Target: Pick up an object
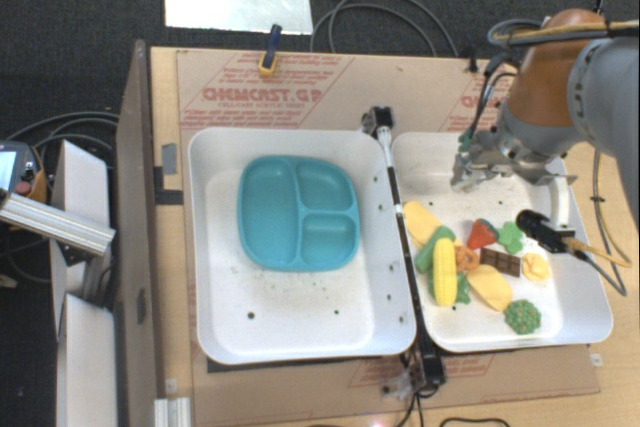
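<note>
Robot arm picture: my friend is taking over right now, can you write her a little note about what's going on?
End effector: low over the back of the right bin, nothing seen in it; whether it is open or shut is unclear.
Things: the toy food sits piled in the right bin: corn, broccoli, strawberry, chocolate bar and more. The teal divided plate lies in the left bin.
Done: no pick yet.
Left: grab one toy and lift it.

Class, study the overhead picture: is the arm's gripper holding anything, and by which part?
Nothing shows between its fingers. The two-finger gripper hangs over bare floor at the back of the right white bin, apart from the toy food.
</note>
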{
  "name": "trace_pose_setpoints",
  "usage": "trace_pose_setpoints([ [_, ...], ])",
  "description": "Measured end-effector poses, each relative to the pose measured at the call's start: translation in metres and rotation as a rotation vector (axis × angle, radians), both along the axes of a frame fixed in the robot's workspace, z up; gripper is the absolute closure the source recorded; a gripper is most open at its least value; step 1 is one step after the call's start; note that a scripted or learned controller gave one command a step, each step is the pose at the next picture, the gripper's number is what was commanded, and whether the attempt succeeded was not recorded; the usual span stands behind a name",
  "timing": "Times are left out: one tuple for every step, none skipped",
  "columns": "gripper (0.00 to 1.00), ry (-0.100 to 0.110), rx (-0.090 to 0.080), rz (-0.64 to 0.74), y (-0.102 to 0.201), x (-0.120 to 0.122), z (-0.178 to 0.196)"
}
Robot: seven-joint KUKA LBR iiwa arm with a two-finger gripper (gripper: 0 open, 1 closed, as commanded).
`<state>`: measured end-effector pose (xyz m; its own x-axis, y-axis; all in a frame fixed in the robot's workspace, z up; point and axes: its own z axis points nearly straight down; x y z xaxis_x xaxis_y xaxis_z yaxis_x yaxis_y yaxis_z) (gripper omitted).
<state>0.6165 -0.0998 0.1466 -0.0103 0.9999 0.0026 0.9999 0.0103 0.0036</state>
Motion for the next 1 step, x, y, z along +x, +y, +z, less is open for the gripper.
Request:
trace_pose_setpoints([
  [0.0, 0.001, -0.002, -0.007, -0.0055, 0.0003, -0.0027],
])
